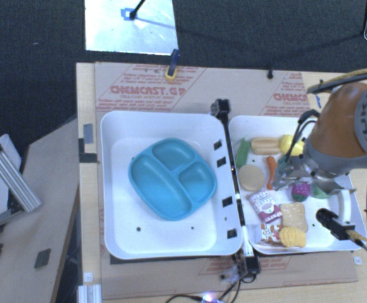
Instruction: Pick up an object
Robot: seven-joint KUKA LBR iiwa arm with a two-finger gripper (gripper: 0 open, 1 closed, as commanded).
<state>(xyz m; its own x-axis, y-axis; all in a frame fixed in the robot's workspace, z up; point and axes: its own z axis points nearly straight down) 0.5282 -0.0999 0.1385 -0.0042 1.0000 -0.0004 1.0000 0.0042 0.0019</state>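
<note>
Low over the right bin (344,242), the hand (292,180) sits at the end of the grey arm (347,131) with its orange band, down among the toy foods. Whether it is released or clenched cannot be told from this angle, and nothing can be seen gripped in it. Just beside it lies a small purple, knobbly piece like a bunch of grapes (301,190), rounded, dark magenta, with a green bit next to it. To the other side of the hand an orange carrot (271,171) lies lengthwise, thin and tapered, and beyond that a flat tan round disc (252,177). Further up the bin are a pale bread-roll shape (265,146), a yellow rounded fruit (288,144) and a green pod-like piece (242,151) against the bin's left wall. Nearer the front lie a red-and-white printed packet (265,207), a beige cracker square (293,215) and a yellow ridged piece (292,237). In the left bin (117,232) rests a blue divided plate (172,178) with three compartments. Both bins stand on the desk (145,87).
</note>
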